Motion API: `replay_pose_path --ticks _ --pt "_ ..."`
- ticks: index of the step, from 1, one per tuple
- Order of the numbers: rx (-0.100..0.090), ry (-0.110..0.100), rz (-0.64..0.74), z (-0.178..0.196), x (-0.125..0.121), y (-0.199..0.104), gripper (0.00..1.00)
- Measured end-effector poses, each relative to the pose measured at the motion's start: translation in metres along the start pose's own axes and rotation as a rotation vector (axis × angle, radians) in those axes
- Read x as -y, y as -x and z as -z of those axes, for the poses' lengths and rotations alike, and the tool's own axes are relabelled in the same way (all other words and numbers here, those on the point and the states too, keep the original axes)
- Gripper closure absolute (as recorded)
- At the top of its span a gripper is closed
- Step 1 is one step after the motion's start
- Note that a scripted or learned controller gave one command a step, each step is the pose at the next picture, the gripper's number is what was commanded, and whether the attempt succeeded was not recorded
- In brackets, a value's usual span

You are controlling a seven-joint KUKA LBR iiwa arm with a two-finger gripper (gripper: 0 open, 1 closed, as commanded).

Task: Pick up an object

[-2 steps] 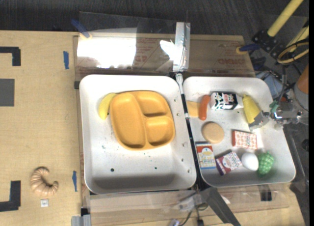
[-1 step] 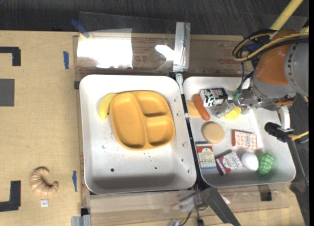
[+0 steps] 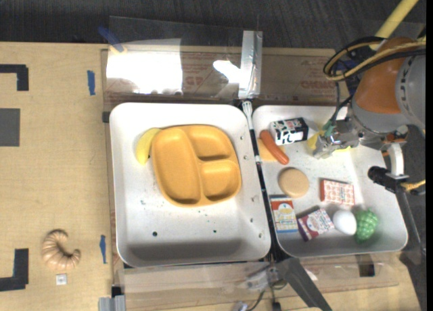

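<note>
A light brown bench (image 3: 47, 168) is seen carrying two white bins side by side: the left bin (image 3: 128, 228) toward nine o'clock, the right bin (image 3: 389, 238) toward three o'clock. A croissant (image 3: 60, 249) lies directly on the bench at about eight o'clock, near the left bin.

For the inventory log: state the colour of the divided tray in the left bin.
Orange-yellow, plain: the divided tray, seen in the camera view.

printed cartons (image 3: 336, 192) and packets, no lettering legible
</note>
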State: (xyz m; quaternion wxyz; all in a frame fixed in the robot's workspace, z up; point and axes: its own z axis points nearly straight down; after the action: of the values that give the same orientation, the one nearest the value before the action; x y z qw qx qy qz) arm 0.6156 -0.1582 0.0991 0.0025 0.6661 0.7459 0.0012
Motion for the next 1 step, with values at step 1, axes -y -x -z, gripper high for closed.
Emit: replay_pose_path --ticks 1 --pt "-0.004 -0.003 -0.025 0.0375 0.0141 -0.0668 1.00"
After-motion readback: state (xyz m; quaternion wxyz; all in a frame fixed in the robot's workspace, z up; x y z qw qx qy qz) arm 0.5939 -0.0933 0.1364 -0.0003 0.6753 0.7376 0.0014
